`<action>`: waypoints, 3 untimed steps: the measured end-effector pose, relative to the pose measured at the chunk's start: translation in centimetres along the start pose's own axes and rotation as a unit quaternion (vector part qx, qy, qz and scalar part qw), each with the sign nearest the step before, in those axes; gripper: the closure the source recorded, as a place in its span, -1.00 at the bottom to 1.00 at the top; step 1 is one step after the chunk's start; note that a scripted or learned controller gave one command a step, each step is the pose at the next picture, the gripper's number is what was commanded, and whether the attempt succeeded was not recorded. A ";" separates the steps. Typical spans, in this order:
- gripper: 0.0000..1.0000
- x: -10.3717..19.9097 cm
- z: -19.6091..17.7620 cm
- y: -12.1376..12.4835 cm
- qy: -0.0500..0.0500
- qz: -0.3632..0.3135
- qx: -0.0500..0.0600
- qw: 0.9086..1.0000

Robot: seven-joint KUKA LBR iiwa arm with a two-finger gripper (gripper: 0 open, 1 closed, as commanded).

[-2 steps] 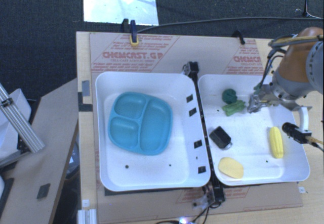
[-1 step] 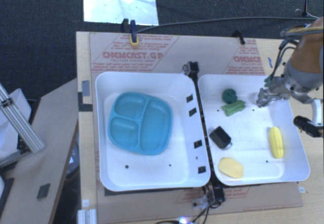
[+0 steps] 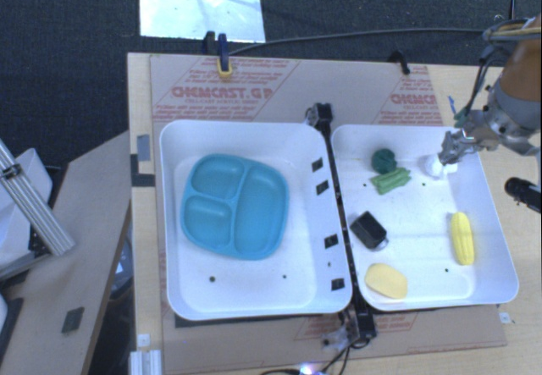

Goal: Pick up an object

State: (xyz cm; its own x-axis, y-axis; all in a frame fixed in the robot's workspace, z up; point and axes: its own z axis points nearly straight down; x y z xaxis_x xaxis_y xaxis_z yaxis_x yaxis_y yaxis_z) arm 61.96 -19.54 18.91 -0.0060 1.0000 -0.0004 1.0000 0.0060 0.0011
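Nearest lies a pale yellow object [image 3: 386,280] in the right bin [image 3: 500,280], beside a corn cob [image 3: 461,238]. Nothing is lifted yet: the gripper [image 3: 447,153] hovers by a small white piece [image 3: 434,168] (grip state unclear).

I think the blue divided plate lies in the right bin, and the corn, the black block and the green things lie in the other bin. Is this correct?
Not quite. The camera view shows the blue divided plate in the left bin. The corn, the black block and the green things lie in the other bin, the right one.
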 end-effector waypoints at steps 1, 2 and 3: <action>1.00 0.0 -5.0 0.2 0.000 0.000 0.000 1.000; 1.00 5.8 -3.7 1.4 0.002 -0.002 0.002 1.000; 1.00 11.6 -2.7 1.1 0.002 -0.002 0.003 1.000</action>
State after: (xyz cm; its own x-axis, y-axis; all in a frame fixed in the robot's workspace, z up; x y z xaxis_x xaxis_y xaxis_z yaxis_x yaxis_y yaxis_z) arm 63.03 -7.98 21.56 -0.0106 0.9999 0.0030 0.9999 0.0106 -0.0044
